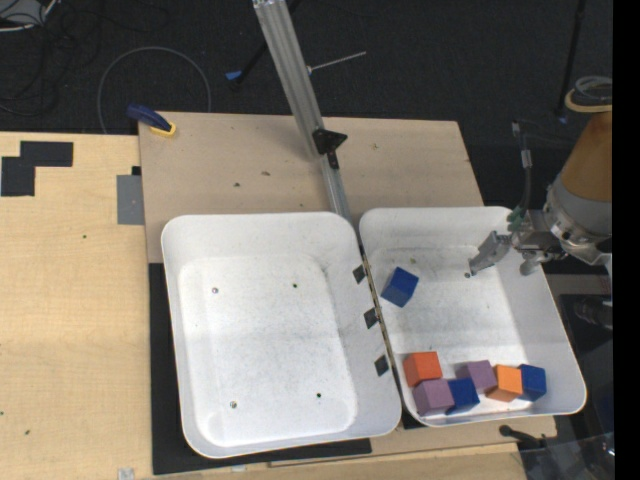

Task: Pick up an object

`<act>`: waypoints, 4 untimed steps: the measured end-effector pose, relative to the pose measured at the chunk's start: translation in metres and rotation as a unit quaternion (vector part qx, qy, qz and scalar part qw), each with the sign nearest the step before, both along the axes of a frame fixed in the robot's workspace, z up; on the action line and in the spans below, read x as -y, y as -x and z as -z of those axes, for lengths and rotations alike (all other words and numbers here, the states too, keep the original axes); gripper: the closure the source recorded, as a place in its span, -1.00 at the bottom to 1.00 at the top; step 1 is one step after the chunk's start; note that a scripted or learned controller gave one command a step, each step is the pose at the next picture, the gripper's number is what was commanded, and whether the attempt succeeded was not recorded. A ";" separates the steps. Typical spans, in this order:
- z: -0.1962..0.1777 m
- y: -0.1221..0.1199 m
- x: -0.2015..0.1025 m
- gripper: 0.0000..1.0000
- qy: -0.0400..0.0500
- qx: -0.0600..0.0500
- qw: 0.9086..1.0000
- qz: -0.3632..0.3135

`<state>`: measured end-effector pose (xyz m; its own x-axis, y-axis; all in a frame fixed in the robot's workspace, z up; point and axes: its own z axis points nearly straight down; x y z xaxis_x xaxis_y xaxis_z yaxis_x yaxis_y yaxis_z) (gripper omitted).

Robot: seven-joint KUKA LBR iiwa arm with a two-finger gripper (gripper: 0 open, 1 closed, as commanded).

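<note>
Inside right bin (455, 226): three blue blocks (399, 287), two orange, two purple.

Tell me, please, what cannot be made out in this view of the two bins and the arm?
- Hand: small and grey against the right bin; open or shut cannot be told.
- Arm: cut off by the right edge.
- Cluster of blocks at the right bin's near edge: they overlap, so which ones touch or stack is unclear.
- White piece under the orange block: too small to identify.

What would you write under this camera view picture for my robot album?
Robot gripper hovers over the right bin near a lone blue cube.
</note>
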<state>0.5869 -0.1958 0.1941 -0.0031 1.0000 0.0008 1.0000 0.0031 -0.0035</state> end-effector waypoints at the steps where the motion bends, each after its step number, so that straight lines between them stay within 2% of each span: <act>1: 0.061 0.032 0.003 -1.00 -0.001 -0.004 1.000 0.002; 2: 0.096 0.023 0.001 -1.00 -0.001 -0.001 1.000 0.001; 3: -0.026 0.066 -0.039 -1.00 0.000 0.003 1.000 0.000; 4: 0.105 0.100 -0.011 -1.00 -0.001 0.001 1.000 0.003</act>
